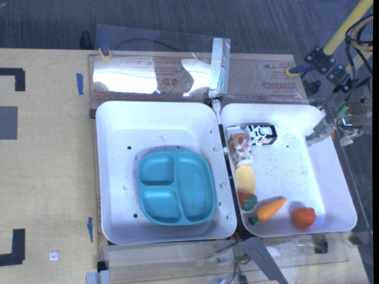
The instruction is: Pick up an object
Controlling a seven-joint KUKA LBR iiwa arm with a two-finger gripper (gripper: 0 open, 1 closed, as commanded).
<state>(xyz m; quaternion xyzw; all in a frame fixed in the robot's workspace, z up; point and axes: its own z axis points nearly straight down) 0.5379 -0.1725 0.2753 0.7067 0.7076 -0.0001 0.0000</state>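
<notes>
My gripper (324, 129) hangs over the right white bin's (331, 176) far edge; whether it is spread or closed I cannot tell. The orange plastic toy carrot (271, 208) lies near the front wall, probably light, stiff and slick; I'd pinch across its thick middle. A red-and-green toy (247, 202) crowds its tip, and a red toy tomato (304, 216) sits just beside it

Setting: robotics laboratory, test station. Evidence: pale wooden bench (41, 176) marked with black tape corners (16, 78) and blue tape tabs (79, 83); two shallow white bins (112, 129) set side by side, fenced at the rear by a clear plastic sheet (154, 70); grey carpet floor (177, 5) beyond. Rig hardware with loose cabling (346, 93) and a yellow bar (352, 19) stood at the right. Contents were props: a teal divided plate (176, 187), a toy carrot (271, 208), a toy tomato (304, 216).
</notes>
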